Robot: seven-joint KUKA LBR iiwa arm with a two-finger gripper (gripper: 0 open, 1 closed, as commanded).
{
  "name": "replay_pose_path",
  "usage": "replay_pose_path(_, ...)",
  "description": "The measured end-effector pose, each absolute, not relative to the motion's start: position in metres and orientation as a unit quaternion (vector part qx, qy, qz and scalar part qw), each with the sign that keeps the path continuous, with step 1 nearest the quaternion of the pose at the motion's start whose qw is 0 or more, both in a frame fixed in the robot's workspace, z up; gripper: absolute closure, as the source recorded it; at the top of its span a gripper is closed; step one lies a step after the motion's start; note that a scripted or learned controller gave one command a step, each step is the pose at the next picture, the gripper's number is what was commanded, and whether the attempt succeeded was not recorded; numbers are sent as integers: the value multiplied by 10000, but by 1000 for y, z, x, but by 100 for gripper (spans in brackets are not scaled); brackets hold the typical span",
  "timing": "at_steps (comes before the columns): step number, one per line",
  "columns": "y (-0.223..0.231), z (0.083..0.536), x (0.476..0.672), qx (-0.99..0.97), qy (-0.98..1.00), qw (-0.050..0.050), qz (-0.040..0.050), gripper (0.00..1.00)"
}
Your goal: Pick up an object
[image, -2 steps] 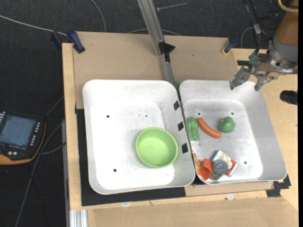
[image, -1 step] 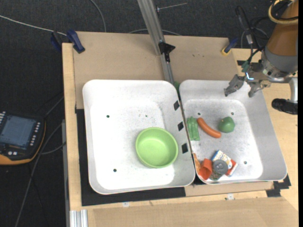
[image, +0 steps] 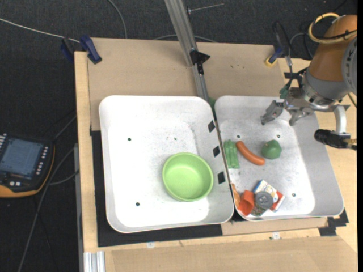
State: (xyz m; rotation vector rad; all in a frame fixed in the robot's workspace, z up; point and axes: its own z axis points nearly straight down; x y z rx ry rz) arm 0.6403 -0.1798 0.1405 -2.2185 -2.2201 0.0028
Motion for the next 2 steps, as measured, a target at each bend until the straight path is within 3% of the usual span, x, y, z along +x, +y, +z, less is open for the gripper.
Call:
replay_pose_path(1, -180, 154, 641, -7068, -7074, -7, -6, 100)
replay_pose_path(2, -190, 206, 643, -7070, -7072, -21, -12, 100)
